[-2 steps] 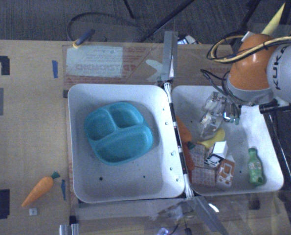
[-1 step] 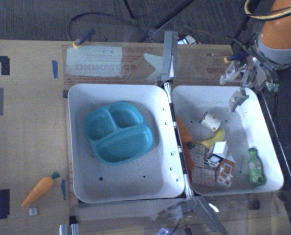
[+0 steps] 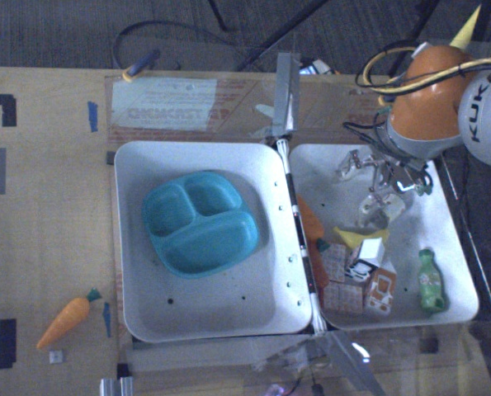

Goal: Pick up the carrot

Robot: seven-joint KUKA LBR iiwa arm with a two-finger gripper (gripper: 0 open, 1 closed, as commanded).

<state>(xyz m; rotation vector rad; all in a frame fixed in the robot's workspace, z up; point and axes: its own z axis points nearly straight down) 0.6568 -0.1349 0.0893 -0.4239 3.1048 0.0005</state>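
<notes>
A toy carrot point(image 3: 63, 321), orange with a green top, lies on the wooden bench outside the bins, at the lower left. A second orange, carrot-like piece point(image 3: 311, 223) rests against the left wall of the right bin point(image 3: 455, 246). My gripper point(image 3: 383, 198) hangs over the upper middle of the right bin, below the arm's orange band point(image 3: 427, 85). It is to the upper right of the orange piece and apart from it. Nothing shows in its grasp.
A blue divided plate point(image 3: 200, 223) lies in the left bin point(image 3: 134, 287). In the right bin are a yellow piece point(image 3: 361, 237), small printed boxes point(image 3: 362, 283) and a green bottle point(image 3: 430, 281). A metal divider point(image 3: 285, 97) stands between the bins.
</notes>
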